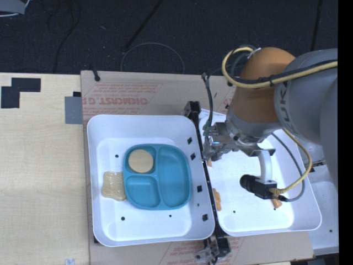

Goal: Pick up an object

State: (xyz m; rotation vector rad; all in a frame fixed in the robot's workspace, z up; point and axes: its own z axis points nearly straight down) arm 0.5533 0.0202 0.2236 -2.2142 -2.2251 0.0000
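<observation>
Nothing is lifted yet, as far as this view shows — the arm (287, 98) leans over the right bin (300, 217) from the right, and the claw (212, 142) sits low near the divider between the two bins, too hidden by the wrist to tell its state. The likely things to pick lie in the left bin (102, 131): a blue divided tray (165, 181) with a round tan cookie (140, 160) in its upper-left compartment, and a pale yellowish sponge-like piece (113, 185) touching the tray's left edge. A small orange bit (217, 199) rests by the right bin's left wall. The whole grasp and lift remain.
</observation>
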